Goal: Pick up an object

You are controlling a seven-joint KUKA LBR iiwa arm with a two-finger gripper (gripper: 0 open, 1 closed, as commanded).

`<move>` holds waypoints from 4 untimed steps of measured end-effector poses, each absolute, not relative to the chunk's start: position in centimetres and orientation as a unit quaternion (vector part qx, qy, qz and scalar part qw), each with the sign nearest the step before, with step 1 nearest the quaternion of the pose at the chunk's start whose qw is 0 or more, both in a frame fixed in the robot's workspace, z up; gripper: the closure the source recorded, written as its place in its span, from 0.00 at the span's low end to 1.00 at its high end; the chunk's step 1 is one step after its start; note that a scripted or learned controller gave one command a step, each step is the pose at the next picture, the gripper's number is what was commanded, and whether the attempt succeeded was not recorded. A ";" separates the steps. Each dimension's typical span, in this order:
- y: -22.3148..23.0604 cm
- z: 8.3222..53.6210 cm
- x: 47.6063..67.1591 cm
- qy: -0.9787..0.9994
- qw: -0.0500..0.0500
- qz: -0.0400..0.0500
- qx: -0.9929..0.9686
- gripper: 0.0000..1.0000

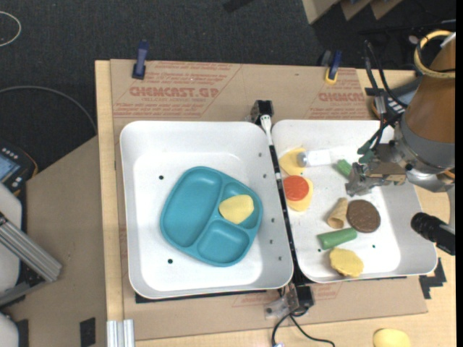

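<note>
Two white bins sit side by side on the counter (181, 85), the left bin (137, 215) and the right bin (412, 255) touching along their inner walls. My arm (434, 114) comes in from the right over the far part of the right bin, and my hand (359, 179) hangs low above the bin floor; I cannot tell whether it is open or closed, and nothing shows in its grip. In the left bin lies a blue divided plate (199, 219), with a pale yellow lump (236, 208) resting in its right compartment. The right bin holds the small things. A brown disc (363, 216) lies just near of my hand, touching a tan cone (338, 211) on its left. A green stick (337, 238) lies nearer still, and a yellow lump (346, 262) sits nearest. At the left wall are an orange disc (296, 189) and a yellow piece (291, 162) beyond it, beside a white tube (318, 157).
</note>
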State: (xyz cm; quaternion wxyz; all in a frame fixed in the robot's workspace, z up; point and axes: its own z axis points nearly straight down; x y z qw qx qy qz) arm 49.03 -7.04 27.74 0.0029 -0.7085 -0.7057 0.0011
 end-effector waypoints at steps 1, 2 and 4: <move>-5.4 29.5 47.9 -0.708 -0.001 -0.001 -0.706 1.00; -3.0 41.3 48.1 -0.709 -0.006 -0.006 -0.706 1.00; 1.9 36.1 51.6 -0.707 0.006 0.006 -0.707 1.00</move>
